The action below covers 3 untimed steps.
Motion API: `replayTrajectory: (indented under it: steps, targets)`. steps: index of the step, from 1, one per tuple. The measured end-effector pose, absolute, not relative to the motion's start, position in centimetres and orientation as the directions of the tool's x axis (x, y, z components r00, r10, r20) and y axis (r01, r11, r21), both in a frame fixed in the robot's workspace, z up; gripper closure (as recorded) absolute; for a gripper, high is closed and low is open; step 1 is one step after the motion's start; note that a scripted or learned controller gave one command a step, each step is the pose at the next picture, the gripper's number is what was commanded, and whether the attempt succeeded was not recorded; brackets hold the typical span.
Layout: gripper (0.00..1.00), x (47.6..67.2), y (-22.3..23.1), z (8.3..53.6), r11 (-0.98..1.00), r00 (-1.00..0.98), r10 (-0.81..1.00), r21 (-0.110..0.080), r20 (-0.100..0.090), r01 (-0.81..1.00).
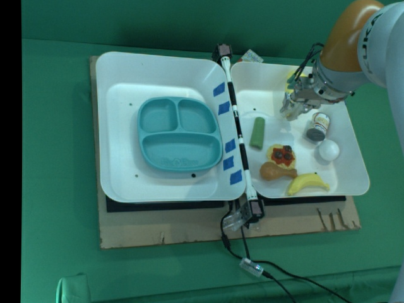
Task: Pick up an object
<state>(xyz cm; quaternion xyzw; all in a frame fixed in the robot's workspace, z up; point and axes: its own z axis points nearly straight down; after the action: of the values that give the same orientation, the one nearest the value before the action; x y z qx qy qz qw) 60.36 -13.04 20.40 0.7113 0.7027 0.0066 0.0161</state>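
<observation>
On the far left, the left bin [120,87] holds a teal divided plate [180,134], lying flat near its middle, three compartments facing up. Along the seam between the two bins runs a thin black-and-white rod [238,131], with small blue tape squares [222,108] stuck down the left bin's inner edge beside it. At the near end of that rod a small clear device [237,219] sits on the brown cardboard [158,229] under the bins, and black cables [278,276] trail away from it over the green cloth [57,169].

Moving into the right bin [350,178], a green cylinder [257,133] lies close to the left wall, well apart from the rest. Toward the front is a cluster: a brown drumstick-shaped toy [275,172], a round yellow piece with red and dark toppings [281,155] touching just behind it, and a yellow banana [307,183] beside the drumstick near the front rim. Further right a white ball [328,151] rests just in front of a small tilted jar [317,127].

The gripper [291,111] hangs over the back half of this bin, just left of the jar, pointing down at bare white floor. From here I cannot tell how it stands, and nothing shows in its grasp. The grey arm with its orange band [347,33] rises away to the upper right.
</observation>
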Motion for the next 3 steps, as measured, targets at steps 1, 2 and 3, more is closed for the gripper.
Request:
replayTrajectory:
  steps: [1, 2, 3]
  targets:
    - [0.00, 60.4, -13.0, 20.4, -0.012, 0.012, 1.000, 0.033, -0.013, 0.999]
    - [1.00, 60.6, -13.3, 22.0, -0.017, 0.018, 1.000, 0.046, -0.018, 0.999]
    - [0.00, 60.6, -13.3, 22.0, -0.017, 0.018, 1.000, 0.046, -0.017, 0.999]
